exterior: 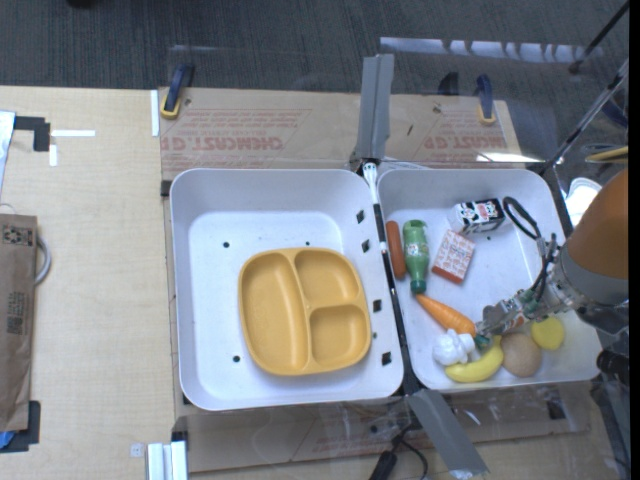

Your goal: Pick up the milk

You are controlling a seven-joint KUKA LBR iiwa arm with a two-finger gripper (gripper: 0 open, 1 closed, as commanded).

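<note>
A: Gripper point(503, 315) first. Low in the right bin point(548, 200), near-right part, arm coming in from the right edge with the orange band above the wrist. Tip sits just above the banana point(476, 367), between the carrot point(446, 314) and the lemon point(547, 333).

B: Open or closed?

A: Cannot tell, the tip is a small blur of metal and cabling. Nothing visibly held in it.

B: Milk?

A: Milk carton point(478, 214), small, white with black patches, lying on its side at the far end of the right bin. Well apart from the gripper. A black looped cable point(522, 217) is just beside it on the right.

B: Rest of that bin?

A: Potato point(520, 354) right by the banana's end, lemon beside it. White garlic-like piece point(452, 348) touching the banana's left end. Carrot runs diagonally above that. Green bottle point(415, 255) upright-ish along the left wall, red sausage point(395, 247) just beside it nearer the divider. Small red-and-white box point(455, 257) between the bottle and the milk carton, lying flat.

B: Left bin?

A: Left bin point(195, 268) holds a yellow three-compartment plate point(303, 309), compartments bare. Cardboard point(240, 128) under the far side of both bins, brown paper bag point(17, 308) at the left edge of the bench.
</note>
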